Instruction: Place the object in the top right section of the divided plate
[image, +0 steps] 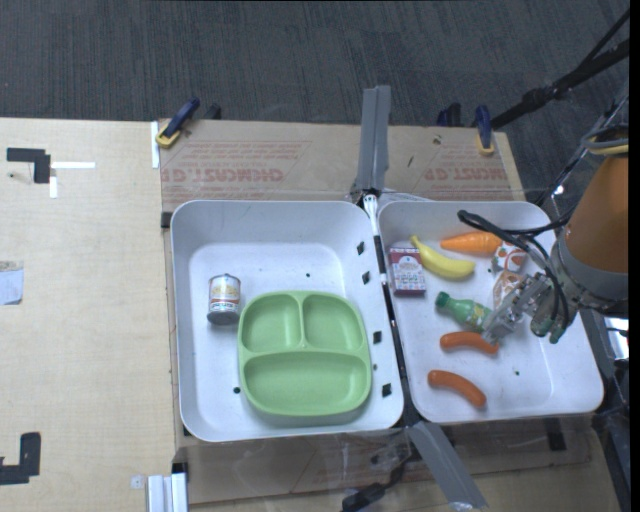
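Observation:
A green divided plate lies in the left bin, with two small sections at the top and one wide section below. In the right bin lie a green bottle, a yellow banana, an orange carrot, two orange sausages and a small red box. My gripper is low in the right bin, right beside the green bottle's right end and just above the upper sausage. Its fingers are hard to make out against the clutter.
A small can stands in the left bin, left of the plate. The two bins meet at a raised middle rim. Black cables loop over the right bin's far side. Clamps sit on the cardboard behind.

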